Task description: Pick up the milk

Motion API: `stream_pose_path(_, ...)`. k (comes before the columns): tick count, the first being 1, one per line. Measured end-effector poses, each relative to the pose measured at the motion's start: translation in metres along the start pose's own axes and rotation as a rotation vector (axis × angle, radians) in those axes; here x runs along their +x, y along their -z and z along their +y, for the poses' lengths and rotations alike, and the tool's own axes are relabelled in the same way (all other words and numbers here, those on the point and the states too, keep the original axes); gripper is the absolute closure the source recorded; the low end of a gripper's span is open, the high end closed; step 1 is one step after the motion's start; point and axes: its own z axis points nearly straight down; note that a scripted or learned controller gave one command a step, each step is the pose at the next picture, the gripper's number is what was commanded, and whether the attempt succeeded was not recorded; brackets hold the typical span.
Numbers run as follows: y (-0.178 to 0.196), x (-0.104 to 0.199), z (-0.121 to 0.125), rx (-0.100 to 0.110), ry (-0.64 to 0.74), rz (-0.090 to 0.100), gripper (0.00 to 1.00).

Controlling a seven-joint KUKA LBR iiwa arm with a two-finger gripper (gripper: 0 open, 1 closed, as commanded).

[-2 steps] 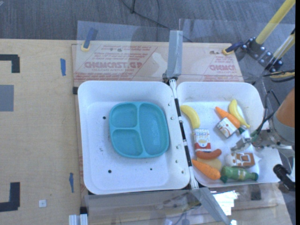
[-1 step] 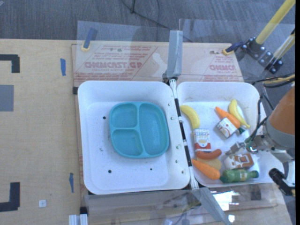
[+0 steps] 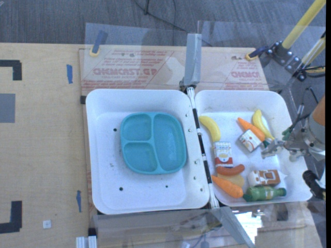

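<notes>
White plastic bins sat side by side on the table point(image 3: 41, 138); the milk carton point(image 3: 223, 153) lay near the left wall of the right bin point(image 3: 235, 99), between a banana point(image 3: 210, 127) and a sausage point(image 3: 230, 170). The gripper point(image 3: 273, 148) hovered near the bin's right edge, its jaws apparently open and empty. This looked like the approach step; next it would need to travel left and descend over the carton.

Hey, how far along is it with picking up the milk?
Done: little beyond the approach; the hand sits over the right bin, near its right side. In hand: nothing visible; the small carton that looks like the milk lies in the bin beside the carrot and banana. Left: closing on the carton and lifting it clear.
</notes>
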Motion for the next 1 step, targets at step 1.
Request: stream_pose_path(1,-0.0404,0.0469,-0.0141,-0.006,0.259,-0.004,0.0)
